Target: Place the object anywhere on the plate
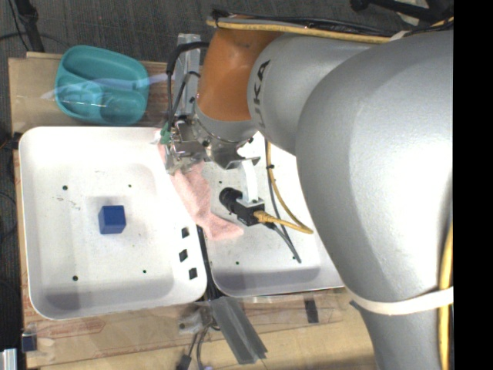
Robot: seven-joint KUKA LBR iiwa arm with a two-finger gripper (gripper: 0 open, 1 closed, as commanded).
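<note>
A small blue cube (112,218) lies on the floor of the left white bin (46,160), left of its middle. A pink plate (199,193) rests in the right bin (262,284) against its left wall, and the arm hides most of it. My gripper (177,145) hangs at the back of the ridge between the two bins, over the plate's far left edge. It is well to the right of the cube and behind it. The wrist and its cabling cover the gripper's tip.
A teal plastic container (100,83) sits on the bench behind the left bin. The bulky grey arm (370,153) with its orange band (227,75) covers most of the right bin. A black connector and yellow cable (254,213) hang over the plate's right side.
</note>
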